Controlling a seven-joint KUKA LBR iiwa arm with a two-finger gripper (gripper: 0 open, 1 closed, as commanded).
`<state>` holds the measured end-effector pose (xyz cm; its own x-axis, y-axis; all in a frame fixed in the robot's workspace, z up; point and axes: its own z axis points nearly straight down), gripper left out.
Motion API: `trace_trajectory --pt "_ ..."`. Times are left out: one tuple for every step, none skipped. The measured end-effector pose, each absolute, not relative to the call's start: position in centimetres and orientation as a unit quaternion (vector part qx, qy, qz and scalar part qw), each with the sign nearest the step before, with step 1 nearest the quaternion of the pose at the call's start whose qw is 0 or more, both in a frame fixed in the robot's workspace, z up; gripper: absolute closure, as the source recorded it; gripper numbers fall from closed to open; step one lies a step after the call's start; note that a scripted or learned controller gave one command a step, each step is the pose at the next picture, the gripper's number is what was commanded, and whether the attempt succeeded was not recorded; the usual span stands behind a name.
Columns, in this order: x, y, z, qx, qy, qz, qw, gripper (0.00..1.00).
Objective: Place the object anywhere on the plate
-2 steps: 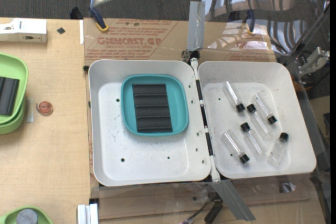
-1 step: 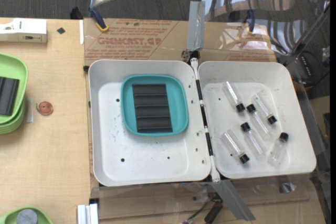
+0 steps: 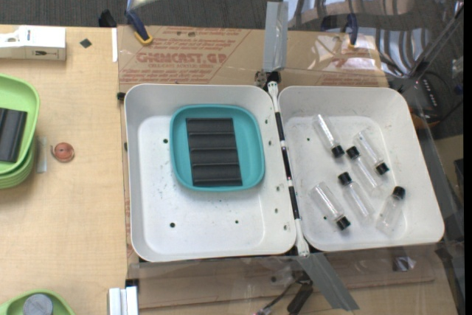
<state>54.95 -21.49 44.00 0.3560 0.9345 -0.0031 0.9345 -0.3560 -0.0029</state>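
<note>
Lying scattered in the right bin [image 3: 413,122], clear black-capped tubes [image 3: 330,206]; teal plate [image 3: 217,147] sits left, gripper state untellable.

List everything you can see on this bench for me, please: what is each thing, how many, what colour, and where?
Bins: two, white, shallow, side by side at the middle of the bench.
Plate: one, teal, square with rounded corners, in the left bin.
Ridged insert: one, dark grey, lying on the plate.
Tubes: about six, clear with black caps, scattered in the right bin.
Green trays: a stack at the left edge, holding a dark block.
Small disc: one, reddish, on the wood near the green trays.
White box: one, at the upper left.
Cardboard sheet: one, brown, printed, behind the bins.
</note>
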Motion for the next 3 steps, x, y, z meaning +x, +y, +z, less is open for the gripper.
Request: trace_trajectory --pt "54.4 -21.5 43.9 -0.859 -0.512 0.0027 0.001 0.0" --pt "53.9 -21.2 43.9 -0.89 -0.456 0.0033 0.001 0.0" --pt "55.8 -21.4 43.9 -0.912 -0.411 0.0026 0.0 0.0"
